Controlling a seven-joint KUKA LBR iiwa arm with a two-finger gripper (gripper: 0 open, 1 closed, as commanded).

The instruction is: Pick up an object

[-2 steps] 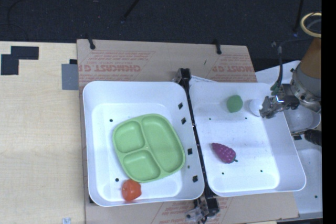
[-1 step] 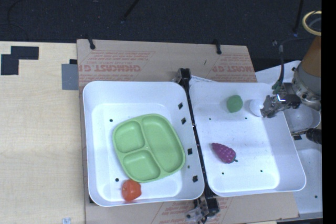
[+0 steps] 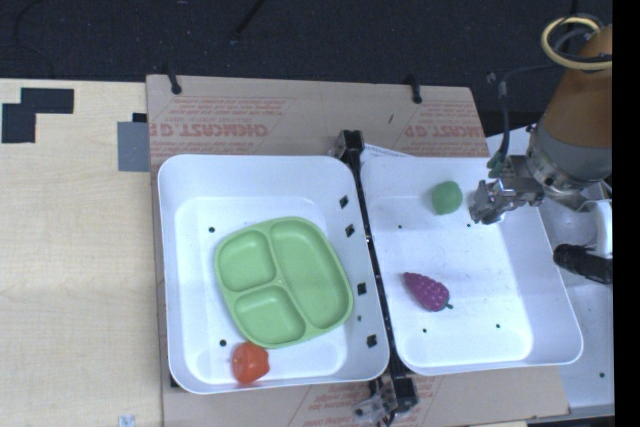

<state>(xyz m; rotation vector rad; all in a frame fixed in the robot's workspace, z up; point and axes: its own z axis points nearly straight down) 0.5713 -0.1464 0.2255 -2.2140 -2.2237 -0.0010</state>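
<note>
- The hand (image 3: 487,206) hovers over the right bin (image 3: 560,315), just beside the green ball (image 3: 446,197); its grip is too blurred to judge.
- A purple berry (image 3: 427,291) lies mid-bin.

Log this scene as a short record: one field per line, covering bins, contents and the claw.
left bin: holds green divided plate and orange-red toy near its front edge
right bin: holds green ball and purple grape toy
claw: over right bin's far right part, beside the green ball
arm: reaches in from the right
held object: none seen
</note>
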